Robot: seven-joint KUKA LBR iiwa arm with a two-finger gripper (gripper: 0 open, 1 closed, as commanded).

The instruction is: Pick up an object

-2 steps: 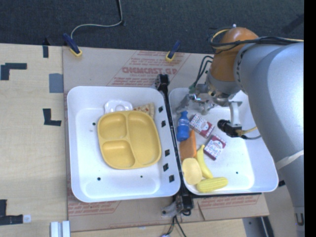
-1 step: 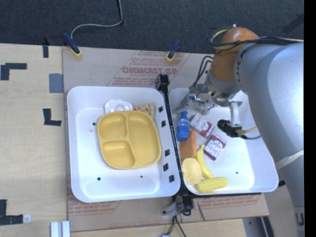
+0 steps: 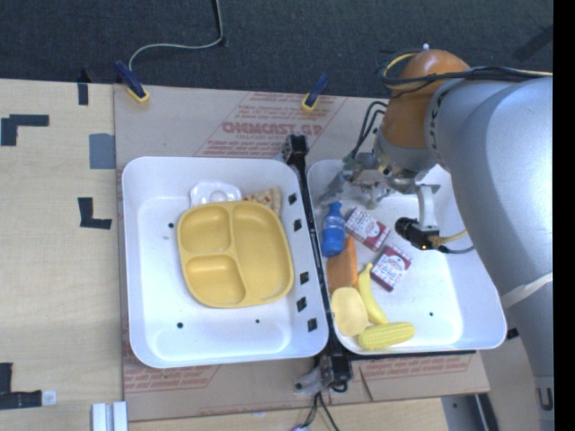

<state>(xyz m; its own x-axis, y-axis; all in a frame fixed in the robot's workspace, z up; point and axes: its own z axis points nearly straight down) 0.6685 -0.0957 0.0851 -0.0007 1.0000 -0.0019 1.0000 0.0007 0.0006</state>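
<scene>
My gripper hangs over the far part of the right bin, just above and right of a small blue bottle. Nothing shows between its fingers. Below the gripper lie two red-and-white cartons, one near the bottle and one further front. An orange carrot lies along the bin's left wall. A banana, a pale yellow rounded piece and a corn cob crowd the front left corner.
The left bin holds a yellow divided plate, with a white item and a tan piece behind it. A black divider clamp sits between the bins. The arm's grey body covers the right bin's right side.
</scene>
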